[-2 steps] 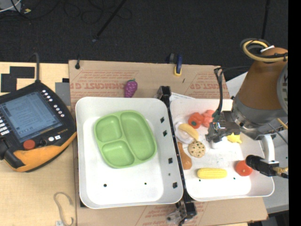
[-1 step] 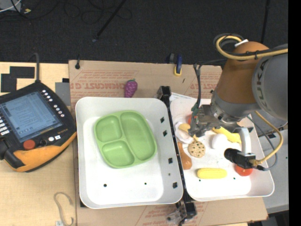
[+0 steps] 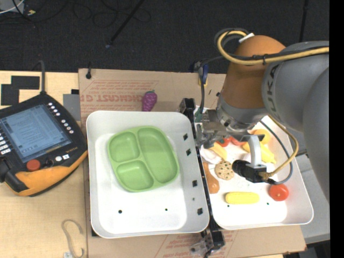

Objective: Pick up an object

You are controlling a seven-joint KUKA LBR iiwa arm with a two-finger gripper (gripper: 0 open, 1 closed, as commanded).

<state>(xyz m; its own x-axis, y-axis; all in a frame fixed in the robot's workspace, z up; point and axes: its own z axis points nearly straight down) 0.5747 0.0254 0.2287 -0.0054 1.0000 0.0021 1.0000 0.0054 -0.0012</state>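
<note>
Near right bin (image 3: 293, 215) front, yellow piece (image 3: 242, 198) lies w/ long axis left-right; pincer (image 3: 208, 133) grip: can't tell.

Left bin (image 3: 141, 220) is sitting mostly open, just the green plate (image 3: 143, 158) hogging its middle. Right bin (image 3: 293, 215) is looking cramped: arm (image 3: 252, 85) hanging over the back half, cookie (image 3: 223, 170), yellow piece (image 3: 242, 198) and red ball (image 3: 278, 192) crowding the front.

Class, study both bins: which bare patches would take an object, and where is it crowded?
Left bin: bare floor between the green divided plate and the near rim. Right bin: bare strip along the near rim, below the yellow toy. Crowded: around the cookie and red toy.
</note>
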